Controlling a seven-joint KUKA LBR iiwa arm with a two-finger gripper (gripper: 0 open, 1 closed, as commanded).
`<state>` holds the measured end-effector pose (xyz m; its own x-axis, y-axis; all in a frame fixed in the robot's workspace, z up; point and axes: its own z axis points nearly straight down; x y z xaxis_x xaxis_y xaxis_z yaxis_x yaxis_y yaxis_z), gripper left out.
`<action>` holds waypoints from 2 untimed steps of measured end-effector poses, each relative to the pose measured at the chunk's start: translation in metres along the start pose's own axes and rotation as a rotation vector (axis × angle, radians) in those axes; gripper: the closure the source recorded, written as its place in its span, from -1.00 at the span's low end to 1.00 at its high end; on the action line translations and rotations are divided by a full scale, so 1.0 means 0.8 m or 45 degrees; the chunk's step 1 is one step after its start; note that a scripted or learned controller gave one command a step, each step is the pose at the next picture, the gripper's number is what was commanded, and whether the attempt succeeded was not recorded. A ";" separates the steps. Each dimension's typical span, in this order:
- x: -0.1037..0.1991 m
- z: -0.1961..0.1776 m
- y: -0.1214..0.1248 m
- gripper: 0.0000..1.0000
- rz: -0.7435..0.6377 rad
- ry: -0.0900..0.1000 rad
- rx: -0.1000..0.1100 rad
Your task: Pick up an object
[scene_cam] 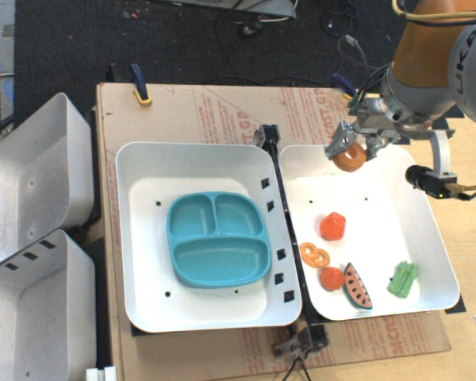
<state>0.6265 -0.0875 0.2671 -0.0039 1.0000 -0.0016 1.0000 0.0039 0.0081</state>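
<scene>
I have the gripper (350, 151) up at about one o'clock in my view, above the far left corner of the right bin (428, 236). Its fingers are closed in on a round brown-orange object (351, 159), which looks like a small toy food piece; I see it pinched between the fingertips and hanging clear of the bin floor.

Below it in the same bin lie the other toys. A red pepper-like piece (332, 226) sits near the bin's middle. Toward six o'clock from that, an orange pretzel-shaped ring (314, 254) rests just beside a small red tomato-like piece (331, 278). A watermelon slice (356, 286) lies right next to the tomato piece at its four o'clock side, near the bin's front edge. A green vegetable piece (402, 279) sits well apart at the bin's four o'clock corner.

In the left bin (143, 292), at nine o'clock, a teal divided plate (219, 239) lies flat at the centre.
</scene>
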 end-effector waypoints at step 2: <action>0.146 0.024 0.002 1.00 -0.006 0.004 0.012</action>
<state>0.6277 0.0290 0.2480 -0.0089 1.0000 0.0019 1.0000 0.0089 -0.0011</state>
